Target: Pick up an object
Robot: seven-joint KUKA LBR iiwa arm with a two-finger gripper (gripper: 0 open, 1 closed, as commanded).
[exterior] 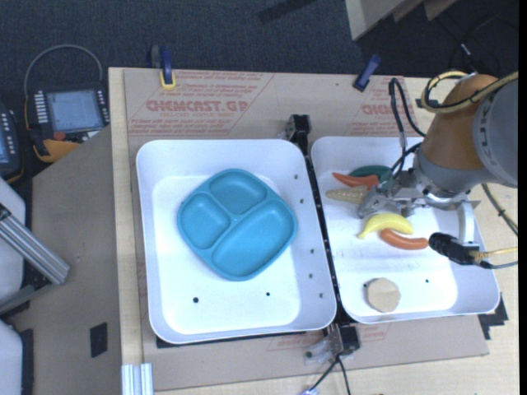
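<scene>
The right bin holds several toy foods. A yellow banana lies beside an orange-red sausage near the bin's middle. Farther back are a green piece, an orange carrot-like piece and a tan piece. A round tan disc sits alone near the front edge. My gripper is low in this bin, just above the banana and next to the tan piece, and its body hides what lies under it. Nothing is visibly lifted.
The left bin holds a blue divided plate at its middle. The arm with its orange band covers the right bin's back right part. A black plug with a yellow cable hangs over that bin's right side.
</scene>
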